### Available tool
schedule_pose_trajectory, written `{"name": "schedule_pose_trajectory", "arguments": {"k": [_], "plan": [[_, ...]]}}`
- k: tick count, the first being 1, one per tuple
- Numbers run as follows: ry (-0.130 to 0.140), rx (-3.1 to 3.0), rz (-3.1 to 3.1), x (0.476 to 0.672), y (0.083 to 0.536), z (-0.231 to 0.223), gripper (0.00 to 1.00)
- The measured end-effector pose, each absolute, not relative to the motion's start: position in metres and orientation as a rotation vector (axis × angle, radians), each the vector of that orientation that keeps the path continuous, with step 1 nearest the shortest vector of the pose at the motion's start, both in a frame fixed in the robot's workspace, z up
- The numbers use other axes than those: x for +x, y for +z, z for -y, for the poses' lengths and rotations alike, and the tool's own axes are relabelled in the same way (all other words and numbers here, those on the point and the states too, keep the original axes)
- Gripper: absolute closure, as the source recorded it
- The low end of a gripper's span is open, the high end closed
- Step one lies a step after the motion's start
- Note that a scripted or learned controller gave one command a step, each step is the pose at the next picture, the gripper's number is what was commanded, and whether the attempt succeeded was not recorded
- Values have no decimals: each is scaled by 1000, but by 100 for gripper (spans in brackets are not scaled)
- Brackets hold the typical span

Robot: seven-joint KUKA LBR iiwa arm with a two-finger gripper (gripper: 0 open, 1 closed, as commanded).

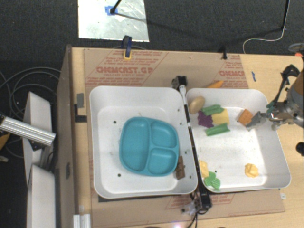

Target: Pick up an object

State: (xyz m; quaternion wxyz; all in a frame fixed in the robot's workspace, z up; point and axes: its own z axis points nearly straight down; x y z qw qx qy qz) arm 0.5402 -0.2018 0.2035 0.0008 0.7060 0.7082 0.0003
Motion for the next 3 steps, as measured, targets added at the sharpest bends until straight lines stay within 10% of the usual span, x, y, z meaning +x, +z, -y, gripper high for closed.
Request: {"name": "schedule_pose_trajectory", "arguments": {"k": [3], "plan": [[-29,2221,-2243,666,84,112,0]]}}
